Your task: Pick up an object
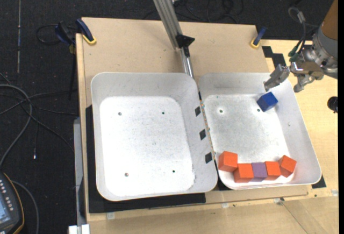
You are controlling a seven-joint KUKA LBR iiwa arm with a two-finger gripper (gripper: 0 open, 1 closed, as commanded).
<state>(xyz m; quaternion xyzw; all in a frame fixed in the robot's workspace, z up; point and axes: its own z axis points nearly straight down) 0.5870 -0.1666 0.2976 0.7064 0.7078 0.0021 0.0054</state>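
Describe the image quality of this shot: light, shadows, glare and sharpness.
Camera view: even overhead light, soft; the blue block casts only a faint shadow on the right bin. Camera view: no hard glare, though the left bin looks bright and speckled. Camera view: the orange and purple blocks are fairly sharp, the hand slightly blurred, and the whole frame is grainy.

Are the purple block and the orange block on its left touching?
Touching. The camera view shows the purple block pressed against its orange neighbour, no gap between them.
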